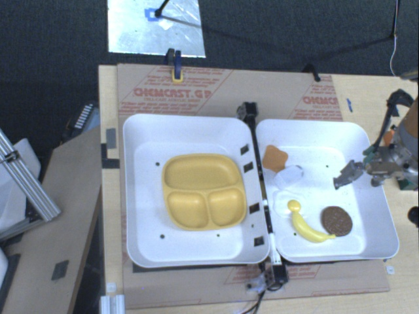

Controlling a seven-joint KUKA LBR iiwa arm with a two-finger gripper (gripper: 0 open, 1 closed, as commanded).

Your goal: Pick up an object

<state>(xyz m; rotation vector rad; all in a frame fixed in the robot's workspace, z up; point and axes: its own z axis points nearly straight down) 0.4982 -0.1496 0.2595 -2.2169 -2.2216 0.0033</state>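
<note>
The right bin (340, 136) holds a yellow banana (306, 225) near its front, a round brown cookie-like disc (336, 220) to the banana's right, an orange block (275, 157) at the back left, and a clear cup-like piece (289, 174) just in front of the orange block. My gripper (349, 173) hangs over the right side of this bin, behind the brown disc and apart from it. One dark finger points left and down; nothing shows between the fingers.
The left bin (141, 175) holds a yellow three-compartment tray (200, 190). A black divider with clips (255, 175) runs between the bins. Both bins rest on a cardboard sheet (196, 90). A metal frame (26, 182) stands at far left.
</note>
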